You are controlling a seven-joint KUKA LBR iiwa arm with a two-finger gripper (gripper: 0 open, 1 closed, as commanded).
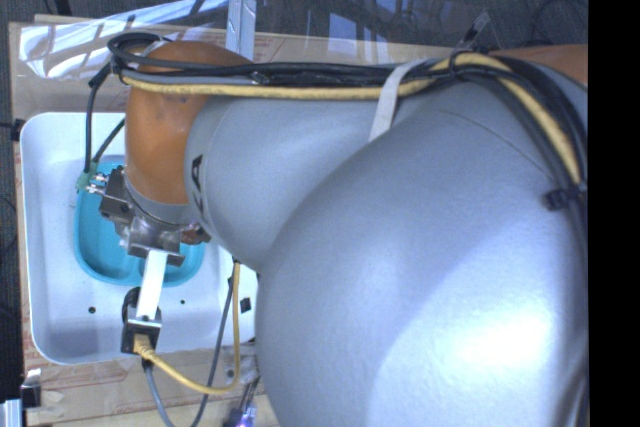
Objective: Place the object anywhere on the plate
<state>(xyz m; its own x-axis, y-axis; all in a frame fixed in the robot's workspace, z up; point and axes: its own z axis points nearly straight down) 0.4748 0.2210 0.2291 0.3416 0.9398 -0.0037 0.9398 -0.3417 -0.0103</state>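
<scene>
The gripper (152,233) hangs over the plate (93,253), middle of the left bin (48,310) (open or closed, I cannot tell). Placement seems underway, not confirmed done.

We look down slantwise from above the bench (90,385); the arm (400,245) looms close at right, a bin (55,305) lower left.
</scene>
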